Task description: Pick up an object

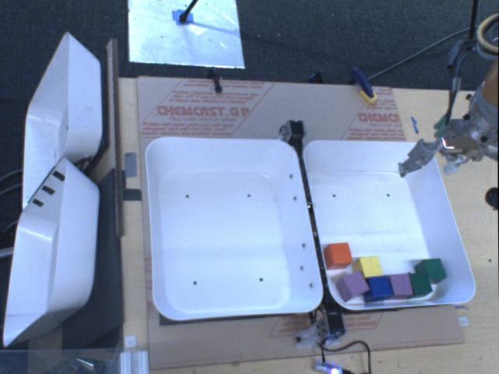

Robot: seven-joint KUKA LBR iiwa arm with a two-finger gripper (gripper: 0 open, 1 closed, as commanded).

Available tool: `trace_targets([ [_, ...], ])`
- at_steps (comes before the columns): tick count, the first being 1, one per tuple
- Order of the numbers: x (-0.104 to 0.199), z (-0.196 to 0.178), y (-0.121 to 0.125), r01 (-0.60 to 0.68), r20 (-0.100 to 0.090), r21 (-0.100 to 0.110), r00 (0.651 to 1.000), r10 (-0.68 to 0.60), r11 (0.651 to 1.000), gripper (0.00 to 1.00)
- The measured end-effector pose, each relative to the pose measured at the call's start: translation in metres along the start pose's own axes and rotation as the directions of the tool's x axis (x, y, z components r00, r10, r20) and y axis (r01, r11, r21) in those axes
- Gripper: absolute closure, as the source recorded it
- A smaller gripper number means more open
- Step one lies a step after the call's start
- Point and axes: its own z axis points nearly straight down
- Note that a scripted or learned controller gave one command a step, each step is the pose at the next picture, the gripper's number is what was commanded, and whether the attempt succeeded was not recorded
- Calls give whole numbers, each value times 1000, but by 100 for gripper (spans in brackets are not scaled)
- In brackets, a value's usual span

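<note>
Currently, the end effector [425,156] is positioned over the far right edge of the right bin [382,201], near that bin's upper right corner. Whether it is wide or narrow cannot be determined from this view, and nothing is visible in its grasp.

The candidate objects are grouped in the near right corner of the right bin, well apart from the end effector. An orange block [337,254] lies at the left of the group. A yellow block [368,266] sits just beside it. Along the near wall lie a purple block [352,285], a blue block [380,287], a second purple block [401,284] and a green block [427,273], packed closely together.

The left bin [226,224] adjoins the right bin. Both bins rest on the desk [132,232].
</note>
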Motion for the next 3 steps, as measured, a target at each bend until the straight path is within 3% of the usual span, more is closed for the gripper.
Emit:
trace_targets([
  [1,61,5,-39,4,-2,1,1000,-4,1000,0],
  [2,121,24,-41,5,-1,1,1000,-5,1000,0],
  [3,112,90,-16,0,0,4,1000,0,1000,0],
])
